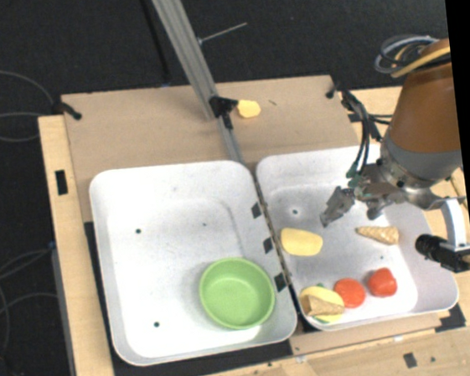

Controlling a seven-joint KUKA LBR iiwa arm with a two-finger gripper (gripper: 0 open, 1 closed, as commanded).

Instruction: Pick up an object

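Note:
My gripper [355, 206] hangs over the middle of the right bin [301, 179], open, with nothing between its fingers. A yellow lemon-shaped piece [301, 241] lies just below and left of the left fingertip [331, 215]. A tan cone-shaped pastry [378, 233] lies just below the right finger. Along the bin's front edge sit a yellow and tan piece [322, 302], a red tomato [349, 292] and a red pepper [381, 282].
A green bowl [237, 292] sits in the front right of the left bin [136, 211]. A slanted metal pole [190, 53] rises from the back between the bins. A small yellow piece [248, 108] lies on the bench behind them.

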